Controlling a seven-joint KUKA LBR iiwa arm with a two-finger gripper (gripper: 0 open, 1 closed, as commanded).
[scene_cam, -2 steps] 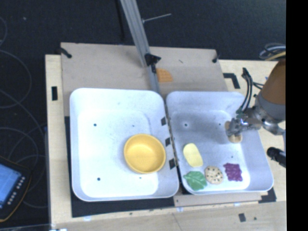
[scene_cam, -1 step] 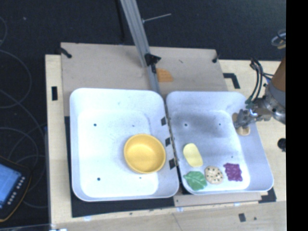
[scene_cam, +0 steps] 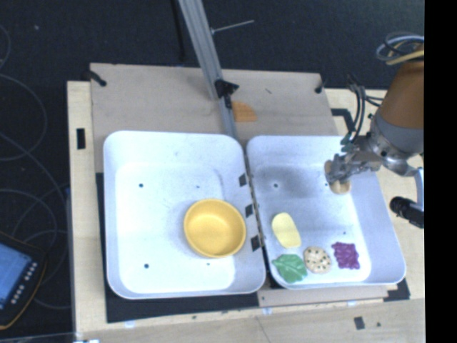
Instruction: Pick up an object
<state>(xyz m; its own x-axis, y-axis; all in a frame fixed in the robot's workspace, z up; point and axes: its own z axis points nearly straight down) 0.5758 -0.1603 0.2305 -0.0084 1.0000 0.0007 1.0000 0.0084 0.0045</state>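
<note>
My gripper [scene_cam: 340, 177] hangs over the upper right part of the right bin [scene_cam: 371, 213]. It is shut on a small tan object [scene_cam: 340, 186] that shows at its tip, lifted a little off the bin floor. Near that bin's front edge lie a pale yellow oval piece [scene_cam: 285, 229], a green leafy piece [scene_cam: 289, 266], a speckled cookie [scene_cam: 317, 259] and a purple grape bunch [scene_cam: 346, 254]. A yellow bowl [scene_cam: 214, 227] stands upright in the left bin [scene_cam: 143, 184], toward its right side.
A slanted metal post [scene_cam: 203, 41] rises from behind the seam between the bins. An orange tag [scene_cam: 243, 111] lies on the bench behind them. Black clips [scene_cam: 251, 213] line the divider. A tablet [scene_cam: 14, 274] sits at the far left.
</note>
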